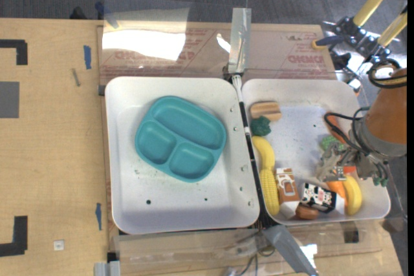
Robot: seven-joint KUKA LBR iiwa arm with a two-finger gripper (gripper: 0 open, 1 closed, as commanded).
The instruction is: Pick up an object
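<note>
In the right bin [304, 100], toy food pieces are lying scattered, any of which could be taken as the object. A yellow banana [264, 153] is lying along the left wall, with a corn cob [269, 189] just below it along the same wall. A hot dog bun [265, 110] is resting near the top left corner, and a green piece [261, 127] is sitting just beneath it, touching the top of the banana. Near the front wall, a small orange-and-white carton [286, 182] is standing beside a black-and-white packet [317, 196], with a brown round piece [306, 212] lying just in front of them. A second yellow banana [352, 196] and an orange piece [339, 189] are lying at the right end of the bin.

The gripper [335, 161] is being held low over the right half of this bin, just above the orange piece and the second banana. Nothing can be made out between its fingers, and whether they are apart or together cannot be told, the wiring and metalwork being too cluttered at this angle. The orange band of the arm [392, 116] is showing at the right edge.

In the left bin [123, 203], a teal divided plate [180, 138] is lying slightly turned, near the middle.
</note>
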